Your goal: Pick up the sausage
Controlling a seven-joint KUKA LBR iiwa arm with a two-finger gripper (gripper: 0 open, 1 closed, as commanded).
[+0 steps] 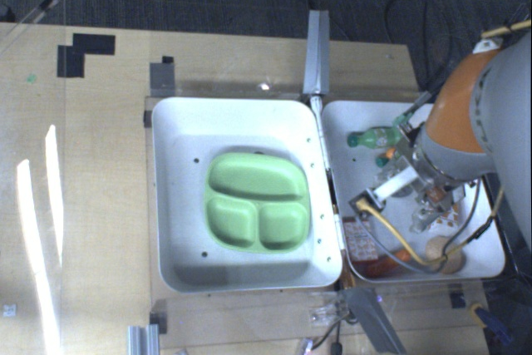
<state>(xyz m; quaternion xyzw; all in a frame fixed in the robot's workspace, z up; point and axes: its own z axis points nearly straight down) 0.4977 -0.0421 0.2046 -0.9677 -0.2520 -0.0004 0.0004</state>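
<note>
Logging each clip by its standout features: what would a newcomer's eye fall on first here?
First, the light green divided tray lying in the middle of the left bin. Next, the big grey arm with its orange band reaching in from the right over the right bin, where a green bottle lies near the far edge among small items.

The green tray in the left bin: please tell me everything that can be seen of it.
The green tray is pale green and looks like smooth moulded plastic, with rounded corners. It has three compartments: one long across the far side and two smaller ones side by side at the near side, all with nothing in them. It lies flat, right way up, near the middle of the left bin, slightly toward its right wall. It rests on the bin floor, and nothing else touches it.
</note>
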